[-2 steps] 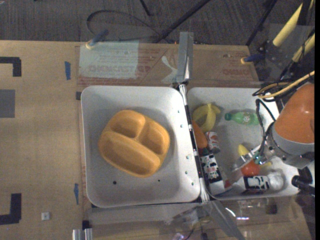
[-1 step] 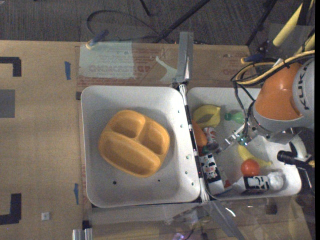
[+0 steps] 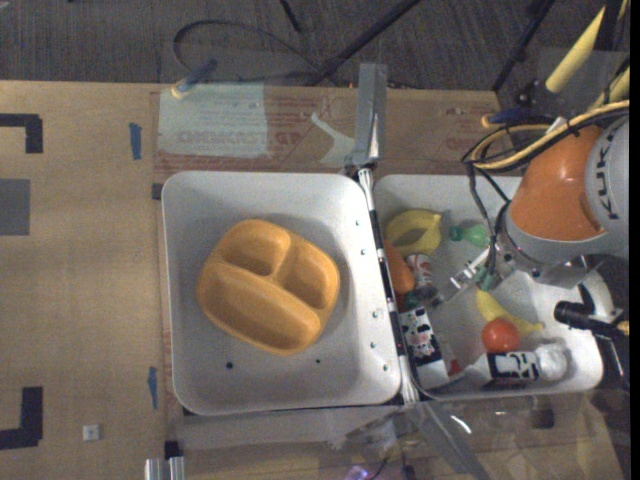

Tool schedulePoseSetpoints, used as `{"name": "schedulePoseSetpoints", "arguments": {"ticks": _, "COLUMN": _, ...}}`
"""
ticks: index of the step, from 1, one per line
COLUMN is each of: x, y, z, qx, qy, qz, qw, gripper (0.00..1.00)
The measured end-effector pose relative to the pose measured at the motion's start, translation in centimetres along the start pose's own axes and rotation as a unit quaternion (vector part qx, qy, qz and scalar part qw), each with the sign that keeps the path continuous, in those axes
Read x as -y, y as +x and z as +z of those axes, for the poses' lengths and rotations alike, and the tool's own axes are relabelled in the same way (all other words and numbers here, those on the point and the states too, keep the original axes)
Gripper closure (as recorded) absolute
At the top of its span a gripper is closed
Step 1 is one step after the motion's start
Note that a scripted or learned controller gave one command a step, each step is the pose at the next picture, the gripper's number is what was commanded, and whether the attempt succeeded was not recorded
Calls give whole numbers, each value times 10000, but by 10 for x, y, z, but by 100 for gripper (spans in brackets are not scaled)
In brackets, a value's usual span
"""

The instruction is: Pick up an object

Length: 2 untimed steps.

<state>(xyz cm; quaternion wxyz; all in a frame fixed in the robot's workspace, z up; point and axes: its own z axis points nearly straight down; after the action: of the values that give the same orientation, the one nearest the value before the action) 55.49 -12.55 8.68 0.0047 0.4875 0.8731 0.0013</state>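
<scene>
Two shallow white bins sit side by side on a wooden bench, seen from above at a slant. Left bin [image 3: 190, 368]: it holds one thing, an orange-yellow divided plate [image 3: 267, 285] with three compartments, lying flat near the bin's middle and turned a little askew.

Right bin [image 3: 590, 368]: it holds a cluster of small objects. A yellow banana-like toy [image 3: 415, 229] lies near the far left corner, with a small green piece [image 3: 468, 234] just beside it toward the right. An orange object [image 3: 398, 270] rests against the left wall. Along that same wall, closer to the near edge, lies a small black-and-white carton [image 3: 424, 340]. A red ball-like object [image 3: 501, 335] sits near the near edge, touching a yellow piece [image 3: 493, 306] just behind it. A white bottle with a dark label [image 3: 525, 366] lies on its side along the near wall.

One grey robot arm with an orange band [image 3: 556, 193] reaches in from the right, above the right bin. Its gripper [image 3: 470, 273] hangs low over the middle of that bin, between the orange object and the yellow piece. Whether its fingers are apart or closed cannot be told, and nothing is visibly held between them.
</scene>
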Motion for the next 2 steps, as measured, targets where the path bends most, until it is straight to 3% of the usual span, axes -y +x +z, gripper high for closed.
{"name": "schedulePoseSetpoints", "arguments": {"ticks": 1, "x": -1, "y": -1, "z": -11, "qx": 21, "qy": -23, "qz": 4, "qw": 10000, "gripper": 100}}
{"name": "schedulePoseSetpoints", "arguments": {"ticks": 2, "x": -57, "y": 4, "z": -111, "qx": -22, "qy": 20, "qz": 105, "qw": 9999, "gripper": 100}}
